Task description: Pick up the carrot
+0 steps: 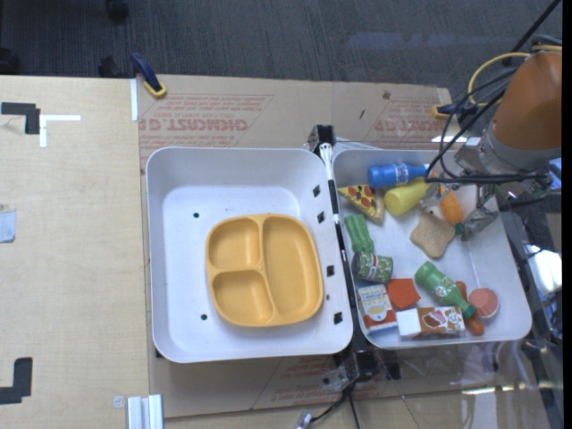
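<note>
**Camera view: gripper low in right bin, beside orange piece**

Camera view, looking down at a slant on two white bins. Left bin (pixel 170 266) carries a yellow divided plate (pixel 264 269) with three compartments, lying flat near the middle.

Right bin (pixel 500 315) is crowded with toy food. Along the far side: blue bottle (pixel 396 173) on its side, yellow piece (pixel 407 197) just beside it, pizza slice (pixel 362 199) toward the divider. Mid-bin: slice of toast (pixel 433 235), green can (pixel 372 265), green vegetable (pixel 358 233) above it. Near side: green bottle (pixel 438 284), red block (pixel 403 292), small cartons (pixel 431 322), round pinkish-red piece (pixel 483 302).

Carrot (pixel 453 207), taken as the small orange piece, sits at the far right part of the right bin, just beyond the toast and next to the yellow piece. Shape is hard to confirm at this size.

Arm enters from the right, orange band (pixel 529 105) high, cables trailing. Gripper (pixel 474 213) is down in the bin, just right of the carrot. Whether the gripper is parted or closed cannot be told; nothing is visibly clamped.
</note>
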You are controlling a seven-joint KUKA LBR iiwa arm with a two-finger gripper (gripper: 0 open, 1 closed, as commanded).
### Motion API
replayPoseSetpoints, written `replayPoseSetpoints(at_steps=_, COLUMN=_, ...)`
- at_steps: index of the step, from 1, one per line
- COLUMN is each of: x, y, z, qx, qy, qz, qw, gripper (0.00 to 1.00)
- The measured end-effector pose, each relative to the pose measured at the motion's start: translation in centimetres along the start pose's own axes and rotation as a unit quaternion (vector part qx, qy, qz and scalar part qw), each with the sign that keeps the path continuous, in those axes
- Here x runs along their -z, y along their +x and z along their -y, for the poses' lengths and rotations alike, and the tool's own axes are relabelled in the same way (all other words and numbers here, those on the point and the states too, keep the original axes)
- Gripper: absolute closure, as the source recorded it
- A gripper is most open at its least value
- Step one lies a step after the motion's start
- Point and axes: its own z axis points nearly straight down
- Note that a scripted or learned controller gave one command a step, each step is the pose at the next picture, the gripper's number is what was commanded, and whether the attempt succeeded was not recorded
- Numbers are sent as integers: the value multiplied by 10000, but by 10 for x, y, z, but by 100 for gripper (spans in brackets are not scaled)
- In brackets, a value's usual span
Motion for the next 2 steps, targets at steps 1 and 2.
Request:
replayPoseSetpoints(at_steps=1, x=12, y=-3, z=1, qx=-26, qy=24, qz=52, qw=10000, gripper=100)
replayPoseSetpoints(at_steps=2, x=12, y=-3, z=1, qx=-22, qy=22, qz=49, qw=10000, gripper=0)
